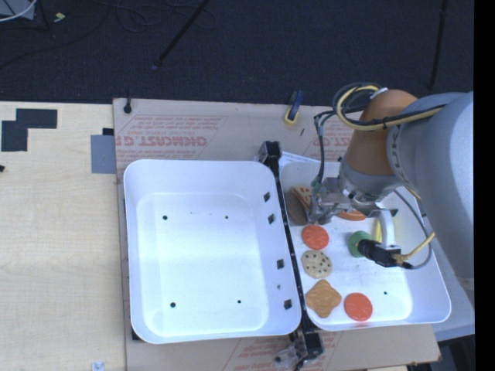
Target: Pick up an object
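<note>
Orange-banded arm low in right bin; claw [321, 209] over brown piece [301, 199], red disc [315, 237] just below. Approach step; finger state indiscernible. Next: descend, close.

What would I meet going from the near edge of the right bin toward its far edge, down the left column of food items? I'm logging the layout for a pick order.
Near to far: tan waffle-like piece → speckled cookie → red-orange disc → brown slice, beside the gripper.
</note>
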